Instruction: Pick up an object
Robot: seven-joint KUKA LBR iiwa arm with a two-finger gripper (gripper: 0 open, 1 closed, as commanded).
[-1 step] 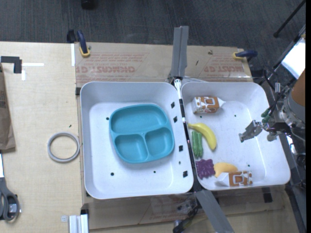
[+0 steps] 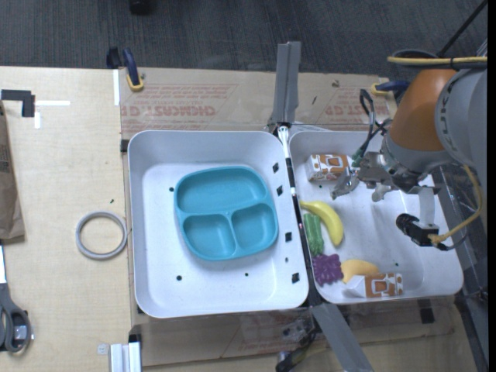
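Carton (image 2: 328, 167), the small brown-and-white one, sits in the right bin (image 2: 434, 285), up near the back-left corner, and it's the closest thing to the gripper (image 2: 364, 183). It lies just to the left of the fingertips in the camera view, a little toward the back wall, w/ its long side running roughly left-right. So the coming move, I'd guess, is a short shift left and a drop, not a long reach.

Fingers look spread, a visible gap btwn the two metal tips, and nothing sits in that gap (nothing gripped as far as I can see). The arm (image 2: 422, 118) comes in from the right, orange band over grey.

Other stuff in the same bin: a curved yellow banana (image 2: 328, 217) near the middle of the left wall, a green pod-shaped thing (image 2: 313, 233) right beside it, a knobbly purple bunch of grapes (image 2: 327, 269) toward the front, then a second carton (image 2: 380, 285) w/ something yellow (image 2: 359, 267) touching it. All look like smooth plastic toy food. Carton edges are flat and boxy, easier to pinch than the banana's curve, I'd say.

Left bin (image 2: 155, 285) holds a teal divided plate (image 2: 226, 212), three compartments, glossy.
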